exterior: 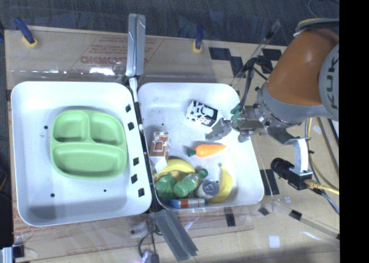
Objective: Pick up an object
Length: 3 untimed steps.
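The toy carrot [211, 150] is judged the likeliest thing to be picked, since it lies closest below the tool [229, 127]. It is found in the right bin [173, 91], toward that bin's right side, apart from the pile at the near edge. Its long axis is laid almost left to right, with the green top pointing left and the orange tip pointing right. It is judged light, stiff and somewhat slippery, being smooth plastic by its look; a grip across the thick middle of the orange body would be favoured.

The tool's fingers appear parted, and nothing is seen between them.

Farther off, a black-and-white packet [201, 113] is seen, and a small carton [160, 143] to the left. Bananas [226, 184], green bottles [181, 185] and a marker [185, 203] are heaped near. A green divided plate [89, 143] sits in the left bin [26, 198].
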### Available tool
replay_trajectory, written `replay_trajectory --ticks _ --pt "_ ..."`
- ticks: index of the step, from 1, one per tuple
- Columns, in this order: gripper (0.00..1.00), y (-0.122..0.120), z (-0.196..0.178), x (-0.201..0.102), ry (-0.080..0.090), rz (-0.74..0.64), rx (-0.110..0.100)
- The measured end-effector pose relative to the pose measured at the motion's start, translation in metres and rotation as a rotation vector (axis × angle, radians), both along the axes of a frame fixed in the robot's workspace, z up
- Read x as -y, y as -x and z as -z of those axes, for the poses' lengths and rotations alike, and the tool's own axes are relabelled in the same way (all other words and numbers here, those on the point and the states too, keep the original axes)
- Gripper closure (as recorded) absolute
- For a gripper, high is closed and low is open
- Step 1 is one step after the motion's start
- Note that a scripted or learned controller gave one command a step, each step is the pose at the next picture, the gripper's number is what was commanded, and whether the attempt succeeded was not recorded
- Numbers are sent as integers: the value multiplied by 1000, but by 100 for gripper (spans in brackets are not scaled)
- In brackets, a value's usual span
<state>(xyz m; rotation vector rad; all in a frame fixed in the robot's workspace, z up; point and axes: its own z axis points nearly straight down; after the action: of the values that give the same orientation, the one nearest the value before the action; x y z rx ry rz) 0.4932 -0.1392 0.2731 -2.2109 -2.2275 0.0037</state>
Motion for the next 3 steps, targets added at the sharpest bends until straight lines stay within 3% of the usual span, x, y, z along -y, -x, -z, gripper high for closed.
replay_trajectory --ticks 1,2,3 --pt "0 -12 150 33 0 43 -1" --pt "0 -46 182 55 1 142 1" --pt "0 -46 182 56 1 142 1"
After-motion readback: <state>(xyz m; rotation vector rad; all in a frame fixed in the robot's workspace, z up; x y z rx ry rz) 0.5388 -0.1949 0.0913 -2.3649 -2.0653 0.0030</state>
